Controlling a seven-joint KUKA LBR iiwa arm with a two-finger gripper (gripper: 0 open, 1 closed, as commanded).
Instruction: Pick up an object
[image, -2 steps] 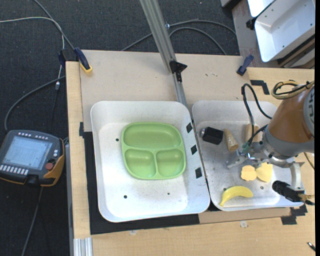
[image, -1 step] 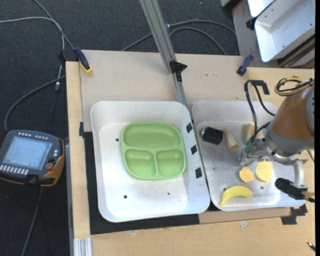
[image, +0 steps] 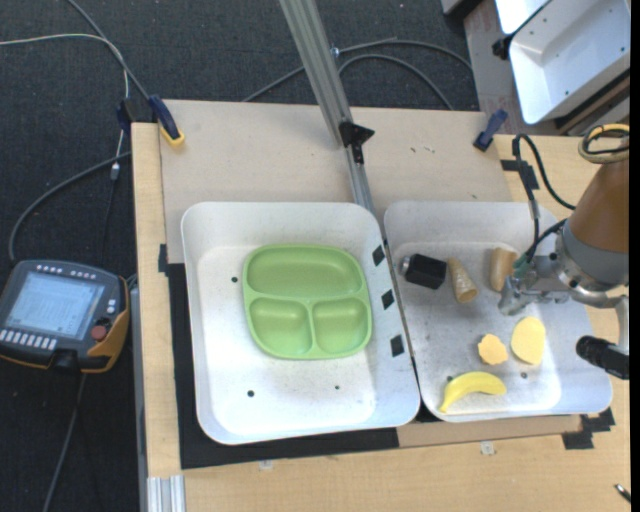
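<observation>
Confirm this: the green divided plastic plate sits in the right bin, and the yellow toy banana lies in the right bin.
Not quite. The camera view shows the green divided plastic plate in the left white bin; the yellow toy banana does lie in the right white bin.

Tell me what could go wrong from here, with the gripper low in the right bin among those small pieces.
1. The gripper sits between the tan piece and the pale yellow piece; closing might nudge one aside instead of gripping it.
2. The small orange piece lies right beside the pale yellow one, so a grasp could catch both.
3. The right bin wall is near the wrist; a misjudged move could bump it.
</observation>
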